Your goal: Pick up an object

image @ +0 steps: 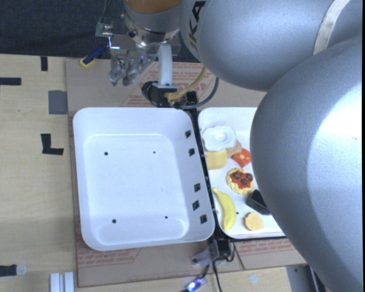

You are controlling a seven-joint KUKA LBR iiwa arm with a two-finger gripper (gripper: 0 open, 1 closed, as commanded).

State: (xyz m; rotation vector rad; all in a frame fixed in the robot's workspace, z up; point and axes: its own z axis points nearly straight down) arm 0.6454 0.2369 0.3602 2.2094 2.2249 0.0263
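Note:
My gripper (124, 72) hangs beyond the far edge of the left bin (85, 181), above the brown mat and away from every object. In the right bin (204, 115) lie a white cup-like piece (218, 137), a pale yellow block (216, 159), a red piece (241, 157), a round tart with red topping (239, 179), a banana (225, 208), a black piece (258, 201) and a small orange round (253, 222). The grey arm covers the right part of that bin.
The two bins touch along a shared rim fitted with black clips (196, 187). A brown mat (97, 90) lies under both bins on the wooden bench. The bulky arm fills the upper right.

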